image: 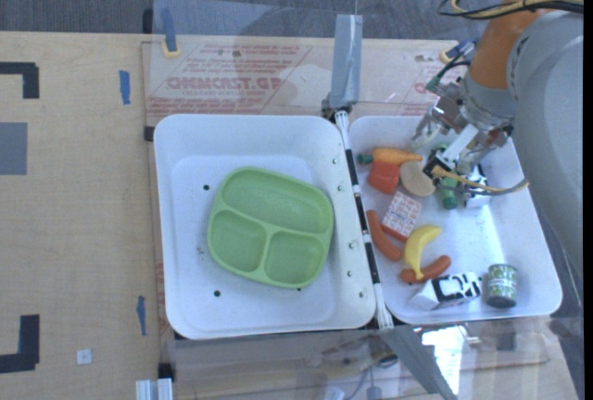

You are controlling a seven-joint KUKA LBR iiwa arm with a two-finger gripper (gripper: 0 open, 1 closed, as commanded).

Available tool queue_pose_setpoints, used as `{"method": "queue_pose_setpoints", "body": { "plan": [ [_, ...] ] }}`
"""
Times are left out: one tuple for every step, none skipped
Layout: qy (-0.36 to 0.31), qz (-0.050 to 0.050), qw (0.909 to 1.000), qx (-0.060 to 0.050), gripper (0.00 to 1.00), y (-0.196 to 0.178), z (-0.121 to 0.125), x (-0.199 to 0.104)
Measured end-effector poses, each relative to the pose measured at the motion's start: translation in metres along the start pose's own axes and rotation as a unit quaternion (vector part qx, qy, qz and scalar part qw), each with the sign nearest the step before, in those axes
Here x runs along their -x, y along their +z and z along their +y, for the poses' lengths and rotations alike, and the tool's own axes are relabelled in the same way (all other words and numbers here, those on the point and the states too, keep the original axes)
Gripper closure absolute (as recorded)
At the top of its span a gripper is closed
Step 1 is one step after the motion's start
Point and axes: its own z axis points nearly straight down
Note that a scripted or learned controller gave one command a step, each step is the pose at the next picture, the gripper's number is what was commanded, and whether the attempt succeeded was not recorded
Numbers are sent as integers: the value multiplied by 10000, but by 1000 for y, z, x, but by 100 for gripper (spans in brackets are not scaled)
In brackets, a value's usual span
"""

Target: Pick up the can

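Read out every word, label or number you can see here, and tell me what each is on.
"CHEMCAST GP", as best it reads, in big red letters on the brown sheet behind the left bin; blurred.
Smaller red print on that sheet: too blurred to read.
Label on the can: too small to read.
Black-and-white pack beside it: markings too blurred to read.

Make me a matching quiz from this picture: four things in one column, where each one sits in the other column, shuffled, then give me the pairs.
Things:
1. green plate
2. can
3. banana
4. carrot

Places:
A. right bin, far end, on the side towards the other bin
B. right bin, near corner on the view's right
C. left bin, middle
D. right bin, around the middle

Pairs: 1-C, 2-B, 3-D, 4-A
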Motion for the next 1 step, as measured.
{"method": "queue_pose_setpoints", "body": {
  "plan": [
    [0, 0, 10000, 1, 0, 0, 0, 0]
  ]
}}
